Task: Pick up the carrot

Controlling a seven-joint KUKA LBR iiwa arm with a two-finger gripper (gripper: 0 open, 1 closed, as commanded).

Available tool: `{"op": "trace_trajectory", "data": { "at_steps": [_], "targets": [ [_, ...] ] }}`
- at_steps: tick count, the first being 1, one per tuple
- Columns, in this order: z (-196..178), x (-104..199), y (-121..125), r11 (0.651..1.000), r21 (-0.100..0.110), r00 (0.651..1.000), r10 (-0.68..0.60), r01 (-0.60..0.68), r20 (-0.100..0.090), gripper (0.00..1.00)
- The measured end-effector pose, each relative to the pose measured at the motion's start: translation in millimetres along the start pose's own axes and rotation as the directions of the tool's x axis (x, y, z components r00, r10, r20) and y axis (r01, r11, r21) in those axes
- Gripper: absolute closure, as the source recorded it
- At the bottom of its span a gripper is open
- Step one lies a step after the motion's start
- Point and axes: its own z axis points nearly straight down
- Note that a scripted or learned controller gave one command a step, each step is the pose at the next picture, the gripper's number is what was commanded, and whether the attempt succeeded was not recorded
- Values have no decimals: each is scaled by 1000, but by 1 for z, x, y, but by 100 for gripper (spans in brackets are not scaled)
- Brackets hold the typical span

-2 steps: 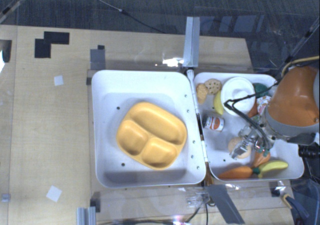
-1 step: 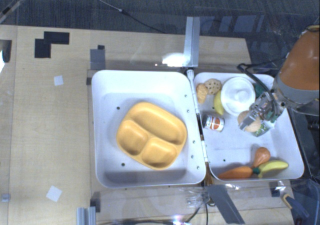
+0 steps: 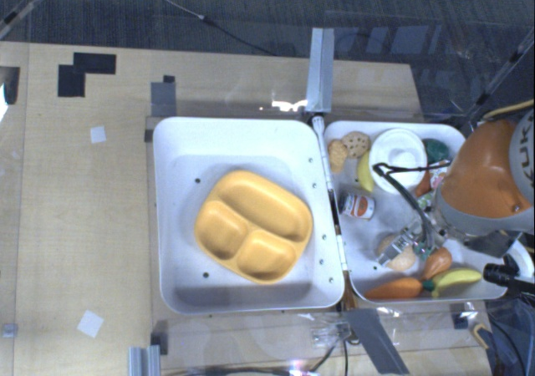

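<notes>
A: Where the arm (image 3: 489,174) enters from the right, which bin does it reach into?

B: The right bin (image 3: 359,266). The grey arm with its orange band hangs over that bin's right half, and the gripper (image 3: 407,242) sits low near the bin's middle, just above a pale rounded item (image 3: 402,261).

A: Where is the carrot (image 3: 393,288)?

B: It lies flat along the near wall of the right bin, orange, long axis running left to right. A banana (image 3: 458,279) lies just right of it, and an orange-brown rounded piece (image 3: 436,262) sits between the two, slightly farther back.

A: What is the state of the pincer?

B: Cannot tell; the fingertips are small and cluttered by cabling. The carrot is apart from the gripper, nearer the camera.

A: What else occupies the right bin?

B: Two cookies (image 3: 347,148) at the far-left corner, a white bowl (image 3: 399,155), a dark green item (image 3: 436,151), and a small can (image 3: 358,205).

A: And the left bin (image 3: 175,199)?

B: It holds a yellow divided tray (image 3: 252,224), tilted, near its centre
</notes>
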Motion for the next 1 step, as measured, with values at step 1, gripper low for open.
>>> {"op": "trace_trajectory", "data": {
  "at_steps": [1],
  "targets": [
    [-10,-5,-4,999,-3,999,-40,40,6,100]
  ]
}}
